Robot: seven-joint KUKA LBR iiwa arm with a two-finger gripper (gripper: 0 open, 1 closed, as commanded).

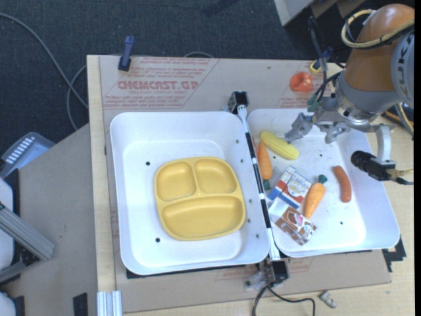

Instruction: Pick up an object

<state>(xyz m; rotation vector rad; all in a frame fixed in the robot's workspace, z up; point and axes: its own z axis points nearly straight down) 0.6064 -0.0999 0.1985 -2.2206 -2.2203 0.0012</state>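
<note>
The right bin [368, 226] holds several toy items: a yellow corn cob [278, 145], an orange piece [264, 160] against the bin's left wall, a carrot [314, 199], a red sausage [343, 183] and two printed packets [290, 185] [295, 223]. My gripper [314, 130] hangs over the bin's far part, just right of and beyond the corn cob. Its fingers [295, 128] are spread open with nothing between them.
The left bin [131, 150] carries a yellow divided plate [197, 197]. A black clamp strip [253, 170] runs between the bins. On the cardboard behind lie an orange object [301, 81] and a blue clip [125, 52]. A black part [370, 165] of the arm overhangs the right bin's right side.
</note>
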